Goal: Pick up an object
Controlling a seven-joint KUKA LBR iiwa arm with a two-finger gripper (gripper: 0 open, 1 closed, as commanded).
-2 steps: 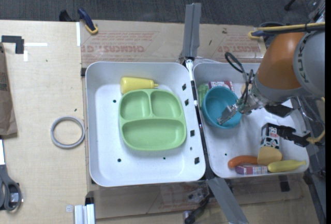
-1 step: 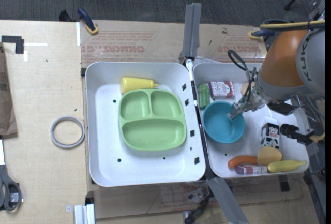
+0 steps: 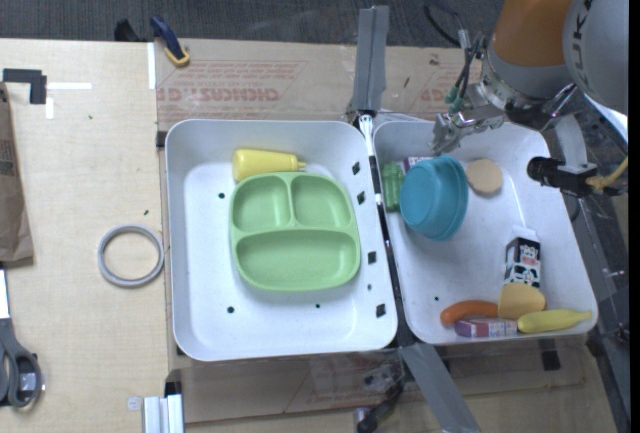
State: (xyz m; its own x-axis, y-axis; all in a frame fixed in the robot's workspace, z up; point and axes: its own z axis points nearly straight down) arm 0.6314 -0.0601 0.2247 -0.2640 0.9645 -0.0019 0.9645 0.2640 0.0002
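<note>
At the right bin's far rim, pincer above blue bowl.

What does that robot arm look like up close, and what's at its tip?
The arm is bulky and rounded, grey with a broad orange band, and a yellow-and-black cable loops over its top. At its tip sits a small metal gripper with thin wires running beside it.

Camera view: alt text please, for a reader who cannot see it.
A gripper hangs over the right bin's far edge, above a blue bowl and small toy foods. The left bin holds a green divided plate and a yellow bottle.
</note>
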